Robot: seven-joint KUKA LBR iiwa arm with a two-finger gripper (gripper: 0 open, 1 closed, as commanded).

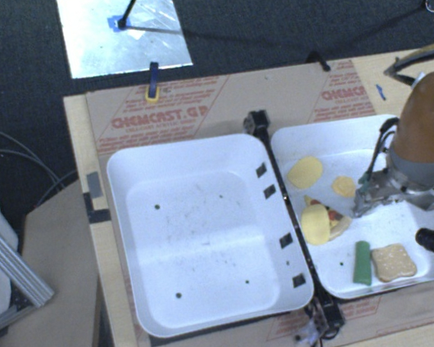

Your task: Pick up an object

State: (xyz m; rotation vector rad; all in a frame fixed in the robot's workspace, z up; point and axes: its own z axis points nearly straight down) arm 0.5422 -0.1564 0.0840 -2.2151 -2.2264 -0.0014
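All the loose objects sit in the right-hand shallow white plastic bin [376, 130], which is presumably why the grey arm with the orange band [430, 131] reaches in over that bin and not over the left-hand shallow white plastic bin [184, 153] beside it. The metal two-finger gripper [364, 199] hangs low in the middle of the right bin, near a small round yellow disc [344, 185] and just right of a cluster made of a pale yellow rounded piece [316, 224] resting against something red and tan [338, 222] that is too small to identify. It looks placed for a try at one of these, though which one cannot be told. How far open the gripper is cannot be made out at this size, and nothing can be seen held in it. A larger flat yellow oval [306, 171] lies near the bin's left wall, well clear of the tool. Along the near wall a green rectangular block [362, 263] lies just beside a tan slice shaped like toast [393, 262], both apart from the gripper, so they seem unlikely targets for this descent.
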